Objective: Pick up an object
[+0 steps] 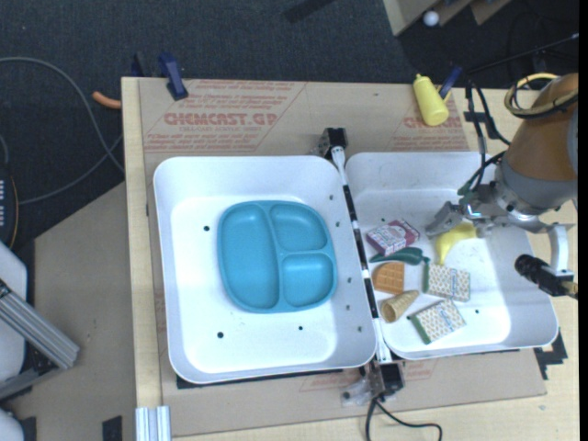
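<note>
The right bin [514, 324] holds several small objects. A yellow banana-shaped toy [453, 241] lies near its middle, with a pink and purple box [388, 238] and a dark teal piece [410, 256] to its left. Closer to the front lie an orange waffle piece [389, 277], an ice cream cone [397, 306] and two patterned packets [448, 283] [437, 320]. My gripper [457, 219] hangs just over the yellow toy's far side, its fingers spread open. Nothing is between them.
A blue divided plate [276, 254] lies in the left bin [184, 200]. A yellow bottle-like object [429, 99] and a blue clamp [172, 76] rest on the bench behind the bins. The ridge between the bins [354, 237] runs just left of the objects.
</note>
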You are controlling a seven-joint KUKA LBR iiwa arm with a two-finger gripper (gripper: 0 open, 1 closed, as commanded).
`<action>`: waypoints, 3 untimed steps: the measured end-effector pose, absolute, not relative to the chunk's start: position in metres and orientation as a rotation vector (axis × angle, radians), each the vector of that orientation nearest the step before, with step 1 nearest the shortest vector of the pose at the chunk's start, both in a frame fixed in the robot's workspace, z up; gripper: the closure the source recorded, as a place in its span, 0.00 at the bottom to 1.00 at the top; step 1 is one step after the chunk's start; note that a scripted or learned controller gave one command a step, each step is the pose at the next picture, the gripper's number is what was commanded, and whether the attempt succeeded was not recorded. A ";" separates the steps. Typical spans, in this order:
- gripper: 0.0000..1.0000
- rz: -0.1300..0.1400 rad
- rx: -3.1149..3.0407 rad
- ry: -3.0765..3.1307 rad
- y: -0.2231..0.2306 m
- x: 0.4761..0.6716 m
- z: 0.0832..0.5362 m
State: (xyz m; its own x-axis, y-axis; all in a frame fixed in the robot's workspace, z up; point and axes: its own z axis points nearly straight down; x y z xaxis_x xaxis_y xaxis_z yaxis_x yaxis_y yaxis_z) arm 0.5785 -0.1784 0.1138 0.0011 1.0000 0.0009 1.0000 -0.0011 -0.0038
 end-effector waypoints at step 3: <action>1.00 0.001 -2.221 -2.219 -0.147 0.479 0.139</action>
State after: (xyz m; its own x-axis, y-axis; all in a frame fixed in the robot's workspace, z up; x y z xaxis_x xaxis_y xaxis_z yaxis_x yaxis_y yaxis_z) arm 0.4788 -0.1474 0.1386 0.0008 1.0000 0.0012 1.0000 -0.0008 -0.0020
